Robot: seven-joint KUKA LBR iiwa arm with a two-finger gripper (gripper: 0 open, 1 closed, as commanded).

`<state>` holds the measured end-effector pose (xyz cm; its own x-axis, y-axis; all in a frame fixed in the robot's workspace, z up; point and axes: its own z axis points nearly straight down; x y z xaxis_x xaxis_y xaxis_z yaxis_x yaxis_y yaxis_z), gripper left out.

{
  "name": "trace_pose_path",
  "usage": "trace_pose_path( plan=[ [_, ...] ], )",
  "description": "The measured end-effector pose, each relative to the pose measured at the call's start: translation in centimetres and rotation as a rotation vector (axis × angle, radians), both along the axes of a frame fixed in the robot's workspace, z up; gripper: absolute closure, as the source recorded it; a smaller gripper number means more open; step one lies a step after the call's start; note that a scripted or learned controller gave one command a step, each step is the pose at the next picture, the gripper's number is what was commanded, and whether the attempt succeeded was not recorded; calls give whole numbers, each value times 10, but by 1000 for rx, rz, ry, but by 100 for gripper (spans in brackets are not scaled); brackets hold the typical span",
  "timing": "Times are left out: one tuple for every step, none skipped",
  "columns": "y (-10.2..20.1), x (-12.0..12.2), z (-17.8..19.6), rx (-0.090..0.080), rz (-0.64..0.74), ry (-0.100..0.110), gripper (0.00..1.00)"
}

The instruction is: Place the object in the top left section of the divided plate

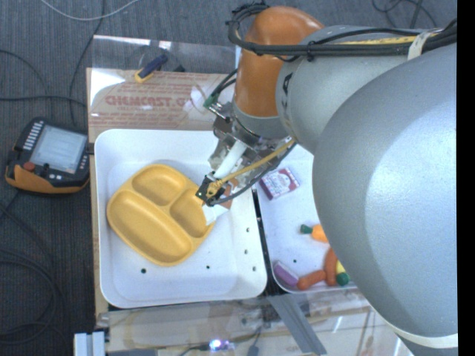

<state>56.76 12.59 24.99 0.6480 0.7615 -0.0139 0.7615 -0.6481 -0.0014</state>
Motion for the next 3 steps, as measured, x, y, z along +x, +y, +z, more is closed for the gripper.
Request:
trace_pose_path(
  plan=[
    [71, 24, 14, 5, 29, -6, 100],
    [84, -3, 38, 6, 15, -5, 100],
    [41, 15, 34, 5, -74, -5, 100]
  ],
)
